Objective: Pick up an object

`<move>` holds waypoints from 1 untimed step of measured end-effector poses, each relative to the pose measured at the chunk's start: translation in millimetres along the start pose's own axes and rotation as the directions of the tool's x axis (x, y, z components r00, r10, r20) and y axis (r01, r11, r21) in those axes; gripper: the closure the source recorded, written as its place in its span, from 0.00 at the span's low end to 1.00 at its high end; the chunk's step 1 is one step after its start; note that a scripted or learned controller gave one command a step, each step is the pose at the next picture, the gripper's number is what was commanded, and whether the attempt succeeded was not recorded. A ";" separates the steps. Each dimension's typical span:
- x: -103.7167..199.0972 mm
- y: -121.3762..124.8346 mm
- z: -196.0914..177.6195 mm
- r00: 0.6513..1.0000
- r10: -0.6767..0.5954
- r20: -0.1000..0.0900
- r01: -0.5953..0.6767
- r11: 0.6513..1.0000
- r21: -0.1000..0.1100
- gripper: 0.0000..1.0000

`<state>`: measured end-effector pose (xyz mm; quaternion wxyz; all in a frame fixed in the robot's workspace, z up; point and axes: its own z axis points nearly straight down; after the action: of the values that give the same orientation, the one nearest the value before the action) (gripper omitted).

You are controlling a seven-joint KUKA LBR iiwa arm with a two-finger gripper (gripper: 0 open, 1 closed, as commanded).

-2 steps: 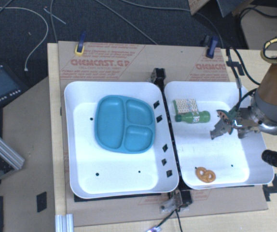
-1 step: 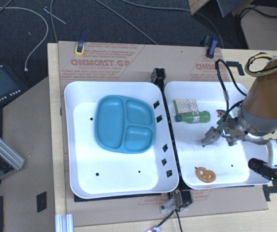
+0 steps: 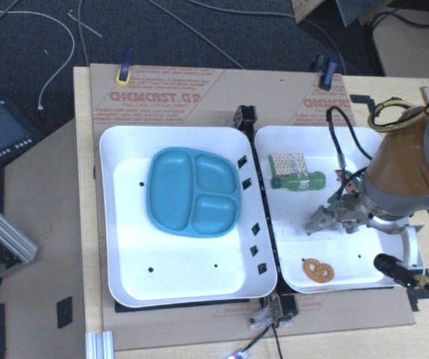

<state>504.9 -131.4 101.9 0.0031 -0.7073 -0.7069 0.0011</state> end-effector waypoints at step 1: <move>0.4 1.2 -13.4 1.000 0.000 0.000 0.000 1.000 -0.006 1.00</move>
<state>506.1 -131.0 115.3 0.0009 -0.7074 -0.7068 -0.0007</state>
